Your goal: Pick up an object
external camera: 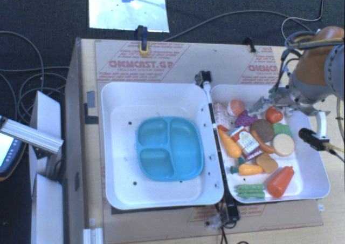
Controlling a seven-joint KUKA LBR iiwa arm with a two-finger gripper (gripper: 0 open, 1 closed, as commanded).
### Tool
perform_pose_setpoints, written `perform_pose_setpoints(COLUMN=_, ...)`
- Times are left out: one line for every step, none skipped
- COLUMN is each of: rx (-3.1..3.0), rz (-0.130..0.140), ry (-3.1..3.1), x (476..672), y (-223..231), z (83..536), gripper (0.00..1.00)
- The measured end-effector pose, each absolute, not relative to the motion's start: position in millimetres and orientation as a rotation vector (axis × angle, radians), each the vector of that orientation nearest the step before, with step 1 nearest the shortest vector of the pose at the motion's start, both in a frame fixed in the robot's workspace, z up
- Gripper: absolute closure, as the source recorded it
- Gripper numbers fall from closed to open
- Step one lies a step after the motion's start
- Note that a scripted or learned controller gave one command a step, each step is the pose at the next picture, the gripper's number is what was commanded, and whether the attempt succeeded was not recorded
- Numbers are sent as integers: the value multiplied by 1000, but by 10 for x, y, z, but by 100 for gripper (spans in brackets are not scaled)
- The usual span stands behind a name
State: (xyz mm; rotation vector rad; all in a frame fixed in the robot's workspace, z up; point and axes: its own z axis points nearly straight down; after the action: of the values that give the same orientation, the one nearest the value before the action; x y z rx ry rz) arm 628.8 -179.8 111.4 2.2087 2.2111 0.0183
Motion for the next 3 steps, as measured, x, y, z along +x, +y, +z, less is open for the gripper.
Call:
perform_pose_setpoints(rx=2214, rz=4, ry=2224, x=6697, y=-1929, z=950, gripper=0)
perform_pose_setpoints(rx=2218, rz=1, ry=2223, x=6200, y=-1554, z=847, gripper=0)
perform_pose_setpoints(rx=2240, rz=-54, ry=2260, x=6537, y=-1430, z=781, gripper=0)
